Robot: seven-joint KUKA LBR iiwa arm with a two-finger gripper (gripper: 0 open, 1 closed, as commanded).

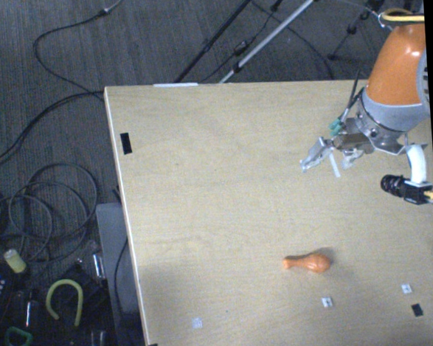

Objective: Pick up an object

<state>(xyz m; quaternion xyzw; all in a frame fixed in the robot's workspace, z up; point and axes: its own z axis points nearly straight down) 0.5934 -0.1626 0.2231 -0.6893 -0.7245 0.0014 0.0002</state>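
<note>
A small orange object (308, 263), bulb-shaped with a narrow neck pointing left, lies on the tan bench surface (219, 205) in the lower middle. My gripper (322, 165) hangs at the right, up and slightly right of the object and well apart from it. Its two pale fingers (310, 159) are spread open with nothing between them. The orange band (398, 71) and the grey wrist sit behind it at the right edge.
Small black markers (126, 143) (417, 310) and small white tags (327, 301) (406, 288) lie flat on the surface. The bench's left edge (123, 212) drops to a carpeted floor with cables (41, 203) and tools.
</note>
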